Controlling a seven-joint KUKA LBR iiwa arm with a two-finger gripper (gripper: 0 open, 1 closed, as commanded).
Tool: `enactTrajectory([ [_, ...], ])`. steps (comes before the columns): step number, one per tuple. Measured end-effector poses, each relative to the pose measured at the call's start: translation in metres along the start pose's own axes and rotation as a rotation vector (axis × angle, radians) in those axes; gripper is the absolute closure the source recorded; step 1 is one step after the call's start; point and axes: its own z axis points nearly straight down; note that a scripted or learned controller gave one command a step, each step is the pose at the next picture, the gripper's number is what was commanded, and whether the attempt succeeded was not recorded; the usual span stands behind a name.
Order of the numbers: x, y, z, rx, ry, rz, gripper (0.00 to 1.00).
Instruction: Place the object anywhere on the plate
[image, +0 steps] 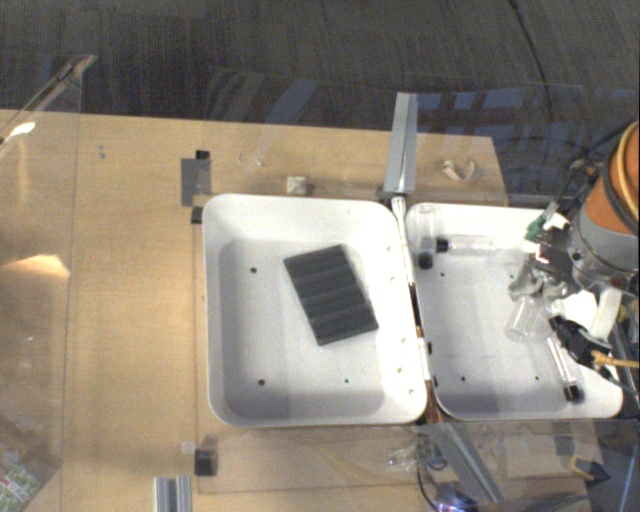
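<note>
A dark grey ribbed plate (331, 294) lies tilted in the middle of the left bin (230, 400). In the right bin (480, 400), a clear tube with a black cap (455, 244) rests along the far wall. A second clear tube with a black end (562, 368) lies near the right wall. My gripper (536, 290) hangs low over the right side of this bin, between the two tubes. Something clear and hard to make out (521, 320) sits just below the gripper; whether the gripper touches it is unclear.
The two bins meet at a narrow ridge (410, 300), with a grey metal bar (402, 150) rising behind it. Cables and black parts (590, 345) crowd the right bin's right edge. Small black brackets (196, 180) stand on the wooden bench at the left bin's corners.
</note>
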Motion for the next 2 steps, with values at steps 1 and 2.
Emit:
enactTrajectory([
  [1, 0.0, 0.036, -0.038, 0.002, -0.001, 0.358, 1.0],
  [2, 0.047, 0.034, -0.088, 0.003, -0.002, 0.654, 1.0],
])
